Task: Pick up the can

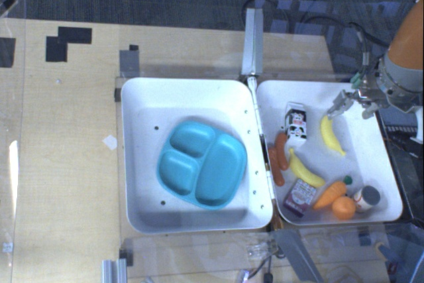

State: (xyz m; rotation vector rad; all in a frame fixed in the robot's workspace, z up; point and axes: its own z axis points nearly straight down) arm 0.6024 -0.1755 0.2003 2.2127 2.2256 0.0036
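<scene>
Reaching in from the right, the grey arm with its orange band (405, 50) stands over the far right corner of the right bin (391, 209). The gripper (354, 106) hangs above that bin's upper part with its two fingers spread wide apart, one finger (338, 105) pointing toward the bin's middle. Nothing lies between the fingers, and they touch no object.

The can (367, 197), seen end-on with a grey top, lies in the near right corner of the same bin, just beside an orange fruit (343, 207) and a carrot (329, 194). It is well apart from the gripper.

Other contents of the right bin: two bananas (331, 136) (305, 170), a small black-and-white carton (296, 123), a reddish sausage-shaped item (279, 154) and a purple packet (301, 197). The left bin (136, 142) holds a blue divided plate (202, 164).
</scene>
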